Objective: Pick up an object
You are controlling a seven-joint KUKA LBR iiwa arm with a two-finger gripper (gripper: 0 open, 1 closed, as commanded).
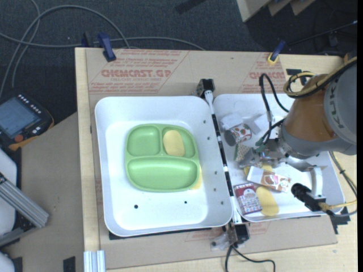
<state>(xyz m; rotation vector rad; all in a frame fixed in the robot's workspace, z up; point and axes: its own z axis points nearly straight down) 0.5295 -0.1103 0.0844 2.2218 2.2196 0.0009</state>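
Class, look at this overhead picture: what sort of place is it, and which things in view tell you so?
Probably a robotics lab or test bench: a grey and orange robot arm reaches over two white bins, clamps hold the bench board, and loose cables run across the carpet.

A robotics lab is seen here. A tabletop (147, 72) covered with printed protective sheeting is clamped at the back by blue clips (105, 46). Loose cables (51, 16) are trailed across dark carpet (170, 21). A handheld control pendant (21, 120) is parked at the left, and aluminium framing (22, 200) is glimpsed below it.
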